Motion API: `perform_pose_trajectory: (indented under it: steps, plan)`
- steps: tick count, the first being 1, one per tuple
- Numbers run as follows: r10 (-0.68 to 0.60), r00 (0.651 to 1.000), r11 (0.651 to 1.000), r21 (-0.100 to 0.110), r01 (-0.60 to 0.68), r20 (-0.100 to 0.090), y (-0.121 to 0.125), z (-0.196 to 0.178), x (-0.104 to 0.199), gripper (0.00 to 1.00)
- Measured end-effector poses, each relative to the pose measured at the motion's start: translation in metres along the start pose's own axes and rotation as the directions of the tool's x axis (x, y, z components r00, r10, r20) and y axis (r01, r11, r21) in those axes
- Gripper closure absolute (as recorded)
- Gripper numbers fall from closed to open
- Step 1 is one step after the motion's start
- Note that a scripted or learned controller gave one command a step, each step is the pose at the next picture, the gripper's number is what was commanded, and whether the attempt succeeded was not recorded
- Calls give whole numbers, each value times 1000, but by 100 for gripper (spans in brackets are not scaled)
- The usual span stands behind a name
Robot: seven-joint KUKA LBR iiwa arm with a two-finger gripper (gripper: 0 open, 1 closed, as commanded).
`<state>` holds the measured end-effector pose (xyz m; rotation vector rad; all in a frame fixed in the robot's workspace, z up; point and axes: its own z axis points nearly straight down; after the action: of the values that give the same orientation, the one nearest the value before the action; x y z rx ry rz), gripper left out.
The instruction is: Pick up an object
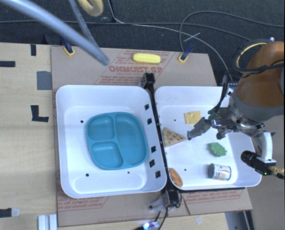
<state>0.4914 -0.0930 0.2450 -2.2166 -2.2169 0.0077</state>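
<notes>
The right bin [181,96] holds a yellow cheese-like square [192,117], a tan cracker triangle [172,137], a green knobbly piece [218,149], a small can lying on its side [220,172] and a brown bread-like piece [175,177] at its front left corner. My gripper [201,127] hangs over the middle of this bin, just right of the cheese square and above the cracker. Its dark fingers [196,131] point left and down, with nothing seen between them.
The left bin [65,143] bears a blue divided plate [116,140]. A yellow banana-like toy [146,58] lies on the cardboard behind the bins. Grey tubing [46,18] crosses the upper left. Cables run over the dark back area.
</notes>
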Motion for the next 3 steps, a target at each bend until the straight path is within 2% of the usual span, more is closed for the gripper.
perform_pose_trajectory:
  steps: [1,3]
  plan:
    - [-1,1000,1000,-6,1,1,1,-3,0,0]
    - [0,1000,1000,-2,0,0,1,103,11,0]
